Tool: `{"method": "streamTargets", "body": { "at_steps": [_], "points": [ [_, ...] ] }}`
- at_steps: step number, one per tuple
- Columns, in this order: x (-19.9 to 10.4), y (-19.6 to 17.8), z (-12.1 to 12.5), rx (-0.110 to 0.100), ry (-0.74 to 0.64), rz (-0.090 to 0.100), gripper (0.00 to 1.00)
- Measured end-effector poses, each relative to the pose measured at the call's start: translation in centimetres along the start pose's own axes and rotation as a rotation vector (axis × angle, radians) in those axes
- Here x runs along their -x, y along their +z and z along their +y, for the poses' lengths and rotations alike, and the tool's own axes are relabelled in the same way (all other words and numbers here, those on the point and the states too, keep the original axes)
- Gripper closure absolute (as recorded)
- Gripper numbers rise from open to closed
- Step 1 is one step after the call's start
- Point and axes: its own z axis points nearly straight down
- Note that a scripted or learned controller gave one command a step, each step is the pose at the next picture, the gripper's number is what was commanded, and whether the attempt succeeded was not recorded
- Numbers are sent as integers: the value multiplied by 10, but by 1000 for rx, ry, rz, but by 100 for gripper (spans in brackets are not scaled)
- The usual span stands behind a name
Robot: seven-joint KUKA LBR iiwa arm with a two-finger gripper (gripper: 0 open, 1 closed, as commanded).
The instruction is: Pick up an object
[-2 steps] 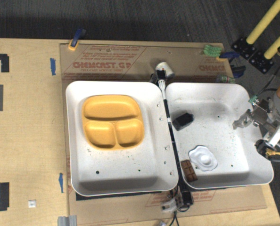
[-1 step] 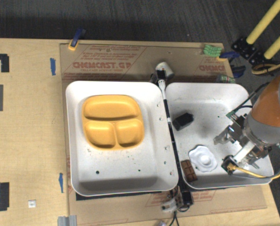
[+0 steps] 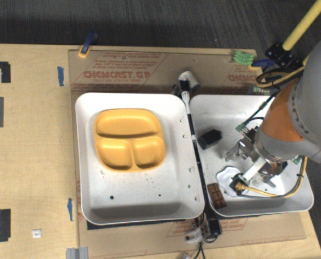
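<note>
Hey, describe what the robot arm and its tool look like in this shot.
The arm is a bulky, rounded grey shell with an orange band above the wrist. The tool is silvery bare metal, with thin dark cables running alongside the wrist.

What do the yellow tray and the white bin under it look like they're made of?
Yellow tray: probably moulded plastic, smooth and slightly glossy, judging by soft highlights and rounded compartment ridges. Left bin: likely plastic too, white with a dull sheen and rounded corners; painted metal can't be excluded.
</note>
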Motion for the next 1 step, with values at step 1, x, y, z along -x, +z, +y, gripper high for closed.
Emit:
{"method": "streamTargets", "body": {
  "at_steps": [1],
  "points": [
    [-12, 20, 15, 2, -122, 0, 0]
  ]
}}
